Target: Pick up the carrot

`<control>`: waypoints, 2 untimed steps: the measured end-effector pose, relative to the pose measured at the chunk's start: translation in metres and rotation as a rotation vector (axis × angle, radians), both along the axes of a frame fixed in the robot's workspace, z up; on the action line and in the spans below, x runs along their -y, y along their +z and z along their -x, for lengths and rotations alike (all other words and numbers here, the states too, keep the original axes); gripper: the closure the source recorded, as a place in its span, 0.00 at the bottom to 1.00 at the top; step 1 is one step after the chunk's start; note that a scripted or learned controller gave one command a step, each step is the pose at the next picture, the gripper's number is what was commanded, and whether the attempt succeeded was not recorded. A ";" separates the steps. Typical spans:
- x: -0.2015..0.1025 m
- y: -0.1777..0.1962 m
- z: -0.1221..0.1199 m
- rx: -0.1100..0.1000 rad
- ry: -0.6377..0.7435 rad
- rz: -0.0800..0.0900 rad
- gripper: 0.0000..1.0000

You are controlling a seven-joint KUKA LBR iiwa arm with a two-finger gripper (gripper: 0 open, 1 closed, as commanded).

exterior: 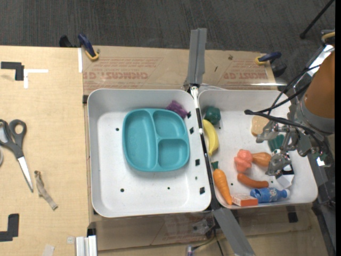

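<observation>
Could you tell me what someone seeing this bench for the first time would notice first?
Probably the teal divided plate, sitting alone in the middle of the left bin. Next, the right bin crowded with toy food: a banana by the divider, the carrot just below it, and the gripper hovering over the right side. Scissors lie on the bench at far left.

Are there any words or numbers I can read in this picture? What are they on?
Red print on the cardboard sheet behind the left bin: upside down and too blurred to read.
Red print on the cardboard behind the right bin: also unreadable.
Blue packet in the right bin: print too small.
</observation>
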State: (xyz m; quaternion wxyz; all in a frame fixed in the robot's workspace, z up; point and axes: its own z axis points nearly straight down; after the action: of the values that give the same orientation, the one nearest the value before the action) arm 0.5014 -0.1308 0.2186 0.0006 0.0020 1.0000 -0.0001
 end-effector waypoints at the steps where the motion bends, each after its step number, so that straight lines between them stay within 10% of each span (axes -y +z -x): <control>1: 0.089 -0.028 -0.040 0.002 -0.411 0.001 0.00; 2: 0.016 -0.036 -0.070 0.001 -0.458 0.000 0.00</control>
State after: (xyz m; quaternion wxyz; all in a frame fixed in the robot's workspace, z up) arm 0.5718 -0.1469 0.1828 0.0011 0.2288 0.9735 0.0000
